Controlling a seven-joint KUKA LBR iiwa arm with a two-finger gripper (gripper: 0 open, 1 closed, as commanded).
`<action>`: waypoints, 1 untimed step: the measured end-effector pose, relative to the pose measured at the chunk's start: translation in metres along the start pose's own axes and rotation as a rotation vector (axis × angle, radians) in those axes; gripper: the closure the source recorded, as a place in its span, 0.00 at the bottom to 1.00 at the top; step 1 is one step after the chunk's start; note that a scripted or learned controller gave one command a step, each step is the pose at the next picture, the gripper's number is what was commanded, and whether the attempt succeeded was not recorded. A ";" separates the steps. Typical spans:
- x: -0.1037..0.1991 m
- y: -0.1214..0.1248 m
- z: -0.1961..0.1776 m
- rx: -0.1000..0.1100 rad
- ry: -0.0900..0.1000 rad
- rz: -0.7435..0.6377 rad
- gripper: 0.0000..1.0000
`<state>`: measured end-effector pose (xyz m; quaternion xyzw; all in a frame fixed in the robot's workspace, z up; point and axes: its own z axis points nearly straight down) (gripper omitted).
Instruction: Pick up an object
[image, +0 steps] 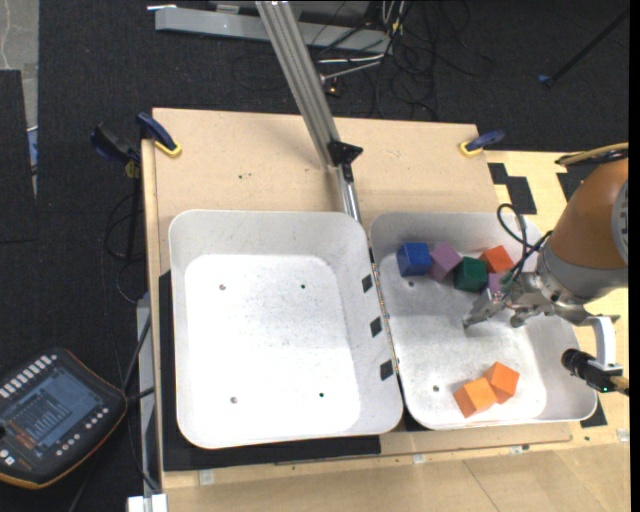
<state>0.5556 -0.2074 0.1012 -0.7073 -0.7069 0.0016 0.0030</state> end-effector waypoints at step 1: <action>-0.001 0.002 -0.014 -0.008 -0.002 0.000 1.00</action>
